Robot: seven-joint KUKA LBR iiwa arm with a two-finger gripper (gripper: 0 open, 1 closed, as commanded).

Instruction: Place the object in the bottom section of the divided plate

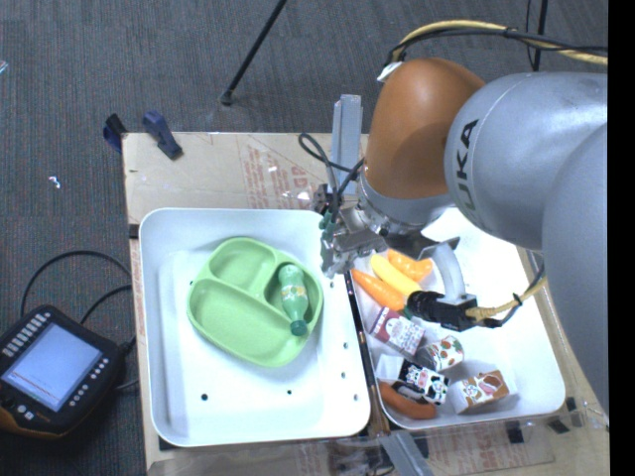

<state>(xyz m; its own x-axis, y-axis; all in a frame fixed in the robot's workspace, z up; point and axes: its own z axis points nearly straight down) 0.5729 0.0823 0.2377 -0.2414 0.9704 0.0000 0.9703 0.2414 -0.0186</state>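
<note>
Claw (335, 249) hangs over the seam between the two bins, just right of the green divided plate (254, 300); fingers too dark and crowded to read, so spread or pinched, cannot tell. Green bottle (292, 297) lies in the plate's right section, cap toward the near side, apart from the claw. Plate sits in the left bin (169, 385). Right bin (541, 365) holds orange carrots (382, 288), small cartons (405, 335), possibly a sausage (409, 405).
</note>
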